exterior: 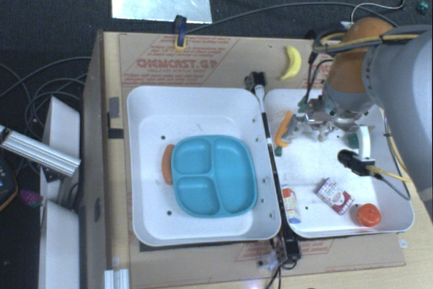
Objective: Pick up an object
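Plainly the nearest candidate is the orange carrot-like stick (284, 126), lying at a slant in the upper left of the right bin (399, 216), close to the divider, with the gripper (318, 124) low just to its right; whether its jaws are apart or together I cannot tell. A sound grasp would, I judge, centre over the stick's middle and close across its narrow width. Lower right lie a red packet (333, 195) and an orange-red cap (369, 214), while a blue divided plate (214, 174) fills the left bin (145, 213).
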`<act>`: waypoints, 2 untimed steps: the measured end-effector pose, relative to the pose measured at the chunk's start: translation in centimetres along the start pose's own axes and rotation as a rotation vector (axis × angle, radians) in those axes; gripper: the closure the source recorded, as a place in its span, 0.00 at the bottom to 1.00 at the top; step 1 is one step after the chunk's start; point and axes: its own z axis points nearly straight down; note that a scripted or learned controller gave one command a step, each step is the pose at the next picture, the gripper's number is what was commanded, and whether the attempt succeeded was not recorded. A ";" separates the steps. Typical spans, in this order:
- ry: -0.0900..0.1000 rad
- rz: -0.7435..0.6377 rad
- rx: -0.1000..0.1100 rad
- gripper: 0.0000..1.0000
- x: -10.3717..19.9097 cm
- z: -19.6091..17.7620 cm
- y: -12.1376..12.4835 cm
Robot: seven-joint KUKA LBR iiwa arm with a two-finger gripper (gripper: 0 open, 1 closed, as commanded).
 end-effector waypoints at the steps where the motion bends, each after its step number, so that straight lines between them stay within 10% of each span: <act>1: -0.006 0.009 -0.059 0.00 0.6 0.6 1.8; 2: -0.005 0.010 -0.056 0.00 0.3 1.2 -6.6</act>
